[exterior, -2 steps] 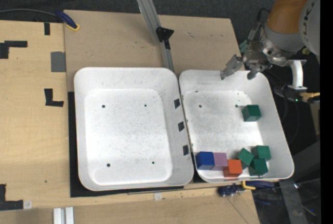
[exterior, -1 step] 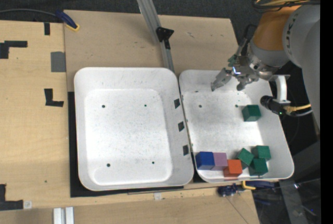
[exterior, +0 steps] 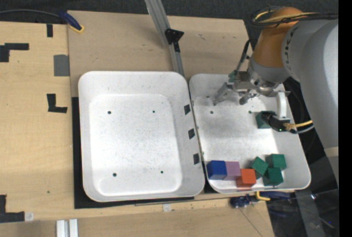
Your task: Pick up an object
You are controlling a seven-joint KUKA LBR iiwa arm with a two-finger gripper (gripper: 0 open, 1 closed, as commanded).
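My gripper [exterior: 230,99] hangs over the far part of the right bin [exterior: 231,134], its two fingers spread open with nothing between them. Along the bin's near edge lie a blue block [exterior: 216,169], a purple block [exterior: 232,168], an orange block [exterior: 247,176] and three green blocks [exterior: 273,176]. Another green block [exterior: 263,120] sits by the right wall, partly hidden by a black part of the arm. All the blocks lie well clear of the fingers.
The left bin [exterior: 132,131] stands beside the right one. A slanted metal pole [exterior: 159,10] rises behind the bins. The grey arm with its orange band [exterior: 269,46] fills the right side.
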